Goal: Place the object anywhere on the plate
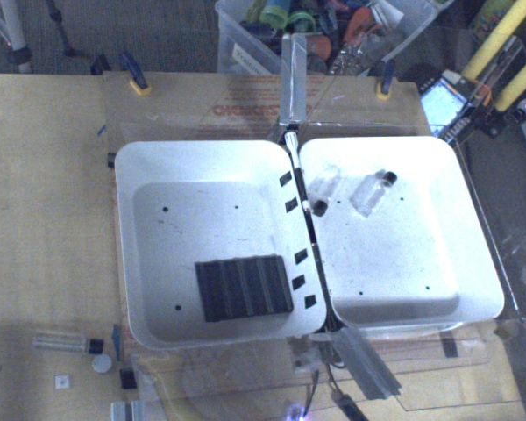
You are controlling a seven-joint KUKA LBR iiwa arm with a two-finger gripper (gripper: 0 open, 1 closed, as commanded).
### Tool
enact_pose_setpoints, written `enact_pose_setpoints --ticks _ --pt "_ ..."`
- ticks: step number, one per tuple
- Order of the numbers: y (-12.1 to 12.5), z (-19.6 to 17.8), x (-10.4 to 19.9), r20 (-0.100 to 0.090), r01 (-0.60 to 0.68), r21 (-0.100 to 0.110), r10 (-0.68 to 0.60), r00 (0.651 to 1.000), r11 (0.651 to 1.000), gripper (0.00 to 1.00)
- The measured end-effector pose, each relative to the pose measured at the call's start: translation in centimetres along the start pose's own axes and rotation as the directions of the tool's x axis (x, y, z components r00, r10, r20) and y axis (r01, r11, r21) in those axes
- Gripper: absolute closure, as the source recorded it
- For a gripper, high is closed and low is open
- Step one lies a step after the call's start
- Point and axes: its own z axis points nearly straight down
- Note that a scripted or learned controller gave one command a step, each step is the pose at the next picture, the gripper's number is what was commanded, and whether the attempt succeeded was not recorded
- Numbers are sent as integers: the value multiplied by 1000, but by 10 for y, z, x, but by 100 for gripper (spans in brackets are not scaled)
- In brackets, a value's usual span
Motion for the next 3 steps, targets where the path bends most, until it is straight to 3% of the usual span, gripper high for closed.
enact_pose_setpoints --ticks 1,2,3 --pt "-41 0 28 -2 -117 0 117 993 993 100" --pt "6 0 15 0 50 -1 -50 999 999 100" --pt "-89 0 43 3 160 5 -160 987 987 100"
